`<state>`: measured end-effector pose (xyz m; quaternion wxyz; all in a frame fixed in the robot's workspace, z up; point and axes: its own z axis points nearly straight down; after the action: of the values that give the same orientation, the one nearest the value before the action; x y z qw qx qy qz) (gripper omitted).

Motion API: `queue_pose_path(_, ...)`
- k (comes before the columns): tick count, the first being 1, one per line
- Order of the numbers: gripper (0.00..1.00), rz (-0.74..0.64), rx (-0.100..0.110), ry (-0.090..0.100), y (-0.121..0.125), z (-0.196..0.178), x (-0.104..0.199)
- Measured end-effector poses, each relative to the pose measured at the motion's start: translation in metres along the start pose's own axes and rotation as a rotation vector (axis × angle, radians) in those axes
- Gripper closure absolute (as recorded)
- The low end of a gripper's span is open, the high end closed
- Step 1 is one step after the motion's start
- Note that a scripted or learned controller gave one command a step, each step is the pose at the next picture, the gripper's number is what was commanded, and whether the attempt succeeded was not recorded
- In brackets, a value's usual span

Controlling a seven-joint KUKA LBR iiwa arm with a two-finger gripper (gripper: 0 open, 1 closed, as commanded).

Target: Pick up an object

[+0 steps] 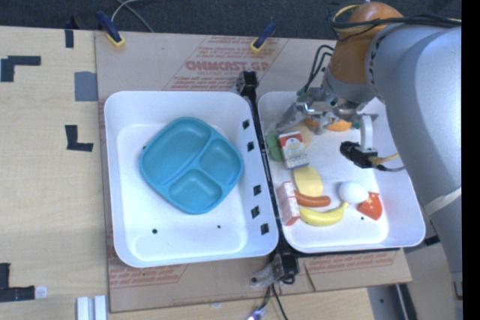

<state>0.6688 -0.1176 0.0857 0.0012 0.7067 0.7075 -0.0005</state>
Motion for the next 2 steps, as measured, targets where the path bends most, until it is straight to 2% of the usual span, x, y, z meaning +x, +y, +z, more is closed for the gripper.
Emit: queue_pose_path(2,0.0,0.001,0.0,-0.001,-0.0001,0.0001,0.007)
